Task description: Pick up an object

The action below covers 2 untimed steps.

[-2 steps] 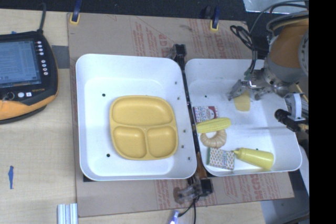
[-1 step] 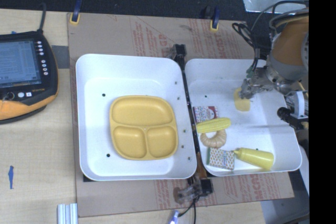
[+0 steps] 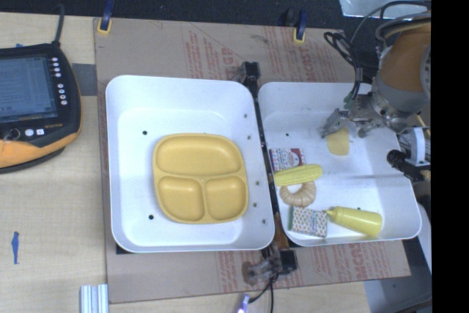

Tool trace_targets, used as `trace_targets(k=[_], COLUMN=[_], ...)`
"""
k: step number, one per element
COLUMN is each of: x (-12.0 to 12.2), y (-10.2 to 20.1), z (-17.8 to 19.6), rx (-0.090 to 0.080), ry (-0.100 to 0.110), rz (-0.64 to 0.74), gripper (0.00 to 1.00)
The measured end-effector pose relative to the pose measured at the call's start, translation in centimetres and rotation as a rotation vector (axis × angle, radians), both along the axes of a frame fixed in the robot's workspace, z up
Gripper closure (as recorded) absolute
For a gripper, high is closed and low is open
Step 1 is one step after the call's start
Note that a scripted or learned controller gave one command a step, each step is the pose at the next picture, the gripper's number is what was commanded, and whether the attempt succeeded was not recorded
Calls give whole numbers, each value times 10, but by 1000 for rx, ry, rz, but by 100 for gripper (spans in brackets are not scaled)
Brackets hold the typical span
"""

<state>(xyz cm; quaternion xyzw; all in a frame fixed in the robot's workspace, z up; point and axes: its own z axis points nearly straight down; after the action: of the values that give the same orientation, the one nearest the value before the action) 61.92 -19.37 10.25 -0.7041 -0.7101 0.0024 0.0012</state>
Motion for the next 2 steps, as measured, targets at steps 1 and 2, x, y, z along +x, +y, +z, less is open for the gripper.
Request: trace_targets(k=[1, 2], x=[8, 0], y=[-7, -18], z=[-10, 80], rx=[0, 1], ry=[-4, -5], rz=[-2, -6], gripper=[0, 0])
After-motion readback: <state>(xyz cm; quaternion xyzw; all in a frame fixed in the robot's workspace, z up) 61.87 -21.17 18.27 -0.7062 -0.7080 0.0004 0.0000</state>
